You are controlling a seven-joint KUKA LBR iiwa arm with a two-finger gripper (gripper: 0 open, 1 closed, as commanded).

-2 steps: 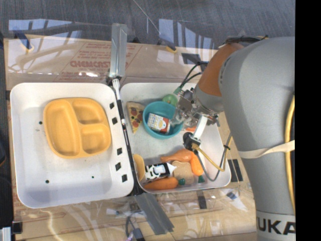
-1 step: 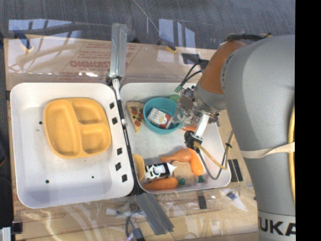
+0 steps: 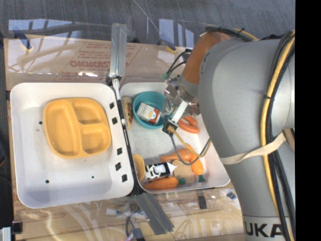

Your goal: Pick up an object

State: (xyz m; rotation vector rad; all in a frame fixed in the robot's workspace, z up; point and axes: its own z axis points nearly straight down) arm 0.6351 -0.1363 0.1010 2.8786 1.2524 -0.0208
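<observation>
I am watching the end effector (image 3: 175, 107) hanging over the far part of the right bin (image 3: 150, 144), just beside the teal bowl (image 3: 149, 97). I cannot tell how far open it is or whether it has hold of anything. A small carton (image 3: 147, 113) is sitting inside the bowl. An orange piece (image 3: 190, 125) is lying just right of the end effector. Along the near wall, a carrot (image 3: 161, 184) and a black-and-white toy (image 3: 159, 170) are lying together. A yellow divided plate (image 3: 77, 126) is resting in the left bin (image 3: 20, 149).
</observation>
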